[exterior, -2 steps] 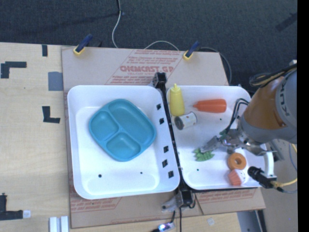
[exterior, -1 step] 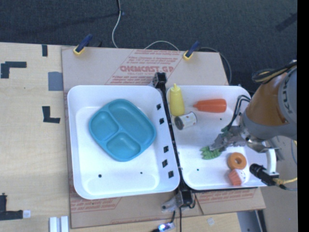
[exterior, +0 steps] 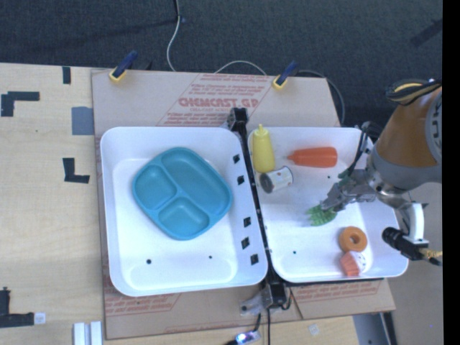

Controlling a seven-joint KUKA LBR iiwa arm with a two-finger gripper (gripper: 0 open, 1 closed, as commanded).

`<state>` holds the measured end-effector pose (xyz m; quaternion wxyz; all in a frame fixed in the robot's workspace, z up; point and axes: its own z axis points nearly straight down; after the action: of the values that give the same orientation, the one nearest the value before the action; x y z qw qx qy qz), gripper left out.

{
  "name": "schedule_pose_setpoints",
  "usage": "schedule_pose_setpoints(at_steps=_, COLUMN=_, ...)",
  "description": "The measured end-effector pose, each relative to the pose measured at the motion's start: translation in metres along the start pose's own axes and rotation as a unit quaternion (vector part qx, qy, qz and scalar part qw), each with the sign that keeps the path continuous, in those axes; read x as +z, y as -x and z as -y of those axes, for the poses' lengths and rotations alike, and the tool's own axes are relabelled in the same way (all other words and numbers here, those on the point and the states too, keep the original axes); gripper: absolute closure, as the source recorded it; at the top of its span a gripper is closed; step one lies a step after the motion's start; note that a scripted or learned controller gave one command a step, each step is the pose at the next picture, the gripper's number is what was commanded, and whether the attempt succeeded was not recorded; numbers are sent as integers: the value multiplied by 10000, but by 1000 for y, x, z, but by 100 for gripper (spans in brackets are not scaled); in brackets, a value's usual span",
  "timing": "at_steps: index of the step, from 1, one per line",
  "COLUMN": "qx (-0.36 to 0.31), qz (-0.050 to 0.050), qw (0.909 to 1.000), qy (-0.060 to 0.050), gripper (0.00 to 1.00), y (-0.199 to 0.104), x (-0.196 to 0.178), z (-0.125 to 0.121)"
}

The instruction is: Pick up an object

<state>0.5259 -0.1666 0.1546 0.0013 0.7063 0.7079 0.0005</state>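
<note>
Over right bin (exterior: 287,264), claw (exterior: 332,205) touching green toy (exterior: 323,215) — grip unclear; cardboard-topped bench (exterior: 215,95), dark carpet (exterior: 86,20)

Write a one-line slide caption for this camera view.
KUKA arm's gripper lowered onto a green toy in the right bin; blue divided plate in the left bin.

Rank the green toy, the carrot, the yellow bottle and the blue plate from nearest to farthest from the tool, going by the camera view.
Tool sits in the right bin.
1. Green toy: right at the tool's tip.
2. Carrot: toward the right bin's far side.
3. Yellow bottle: by the divider between the bins.
4. Blue plate: in the left bin.
</note>
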Motion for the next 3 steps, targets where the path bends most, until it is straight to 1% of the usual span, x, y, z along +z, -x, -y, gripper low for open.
schedule_pose_setpoints(at_steps=1, qx=7, qz=3, qw=10000, qy=1, gripper=100, y=9, x=-56, z=3)
schedule_pose_setpoints(at_steps=2, qx=3, qz=0, qw=10000, qy=-3, gripper=100, y=9, x=-89, z=2)
schedule_pose_setpoints(at_steps=3, qx=-17, qz=-8, qw=10000, qy=-19, gripper=100, y=-39, x=-81, z=-27)
